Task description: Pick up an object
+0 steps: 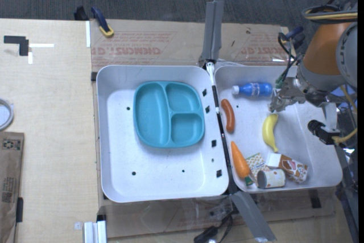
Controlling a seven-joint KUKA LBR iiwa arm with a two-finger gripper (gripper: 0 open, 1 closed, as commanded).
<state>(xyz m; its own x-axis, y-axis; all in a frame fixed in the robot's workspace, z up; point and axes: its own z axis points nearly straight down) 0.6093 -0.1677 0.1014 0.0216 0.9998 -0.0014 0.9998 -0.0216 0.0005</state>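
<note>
Banana (271,132): lies in the right bin (318,165), long axis near upright in the view, stem end toward the gripper.
Gripper (278,104): poised just above the banana's top end; grip state cannot be told.
Neighbours: bottle (253,89) crosswise behind; sausage (228,115), carrot (240,160) to the left.
Left bin (114,139): holds a blue tray (169,114).

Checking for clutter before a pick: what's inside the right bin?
The right bin holds a blue bottle, sausage, banana, carrot and small cartons and a cup. The arm covers its far right corner.
</note>
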